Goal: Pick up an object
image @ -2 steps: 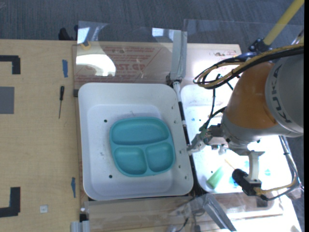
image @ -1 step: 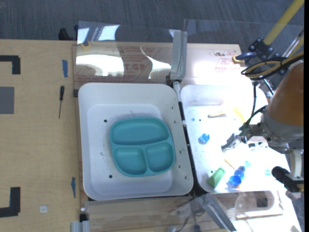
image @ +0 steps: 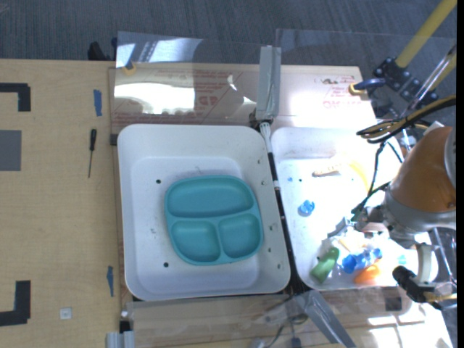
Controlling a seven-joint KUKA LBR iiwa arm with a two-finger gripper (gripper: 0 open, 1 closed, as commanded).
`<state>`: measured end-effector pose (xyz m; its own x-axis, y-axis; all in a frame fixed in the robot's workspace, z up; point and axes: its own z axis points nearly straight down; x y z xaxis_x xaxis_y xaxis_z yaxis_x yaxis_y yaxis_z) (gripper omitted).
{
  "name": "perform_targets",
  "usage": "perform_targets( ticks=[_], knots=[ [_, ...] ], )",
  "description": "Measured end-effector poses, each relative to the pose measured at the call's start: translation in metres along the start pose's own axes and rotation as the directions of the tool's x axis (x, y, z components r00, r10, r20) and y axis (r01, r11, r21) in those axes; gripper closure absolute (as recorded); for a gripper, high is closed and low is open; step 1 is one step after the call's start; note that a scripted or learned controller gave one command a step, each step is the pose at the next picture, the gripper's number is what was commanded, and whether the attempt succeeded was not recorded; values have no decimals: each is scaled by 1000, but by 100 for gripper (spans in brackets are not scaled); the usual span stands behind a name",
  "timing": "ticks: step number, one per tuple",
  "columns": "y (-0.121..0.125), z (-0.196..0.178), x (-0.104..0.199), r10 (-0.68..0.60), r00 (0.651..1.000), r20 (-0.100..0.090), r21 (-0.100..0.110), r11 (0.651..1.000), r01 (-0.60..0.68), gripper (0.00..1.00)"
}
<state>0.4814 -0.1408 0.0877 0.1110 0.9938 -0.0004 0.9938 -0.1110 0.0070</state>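
- Left bin [image: 138,216] carries a teal divided plate [image: 213,219]; I'd ignore it.
- In the right bin [image: 293,147], toward 5 o'clock, lies my target, a green toy [image: 325,264], long axis running 1 to 7 o'clock.
- I'd descend straight, closing across that axis.
- Gripper [image: 377,227] hovers at 2 o'clock of it; I cannot tell the jaws' opening.

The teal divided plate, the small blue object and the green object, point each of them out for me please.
teal divided plate [image: 212,218]: camera view, middle ridge where its compartments meet, left bin.
small blue object [image: 306,208]: camera view, its center, right bin.
green object [image: 323,266]: camera view, middle of its body, near the right bin's front edge.
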Motion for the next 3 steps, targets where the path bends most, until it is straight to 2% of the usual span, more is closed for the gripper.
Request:
perform_targets(
  ticks=[1, 2, 3],
  knots=[
    [47, -86, -13, 107, 994, 1, -2, 994, -107, 0],
    [28, 0, 7, 17, 1000, 0, 1, 1000, -17, 0],
    [30, -11, 7, 18, 1000, 1, -5, 1000, -18, 100]
  ],
)
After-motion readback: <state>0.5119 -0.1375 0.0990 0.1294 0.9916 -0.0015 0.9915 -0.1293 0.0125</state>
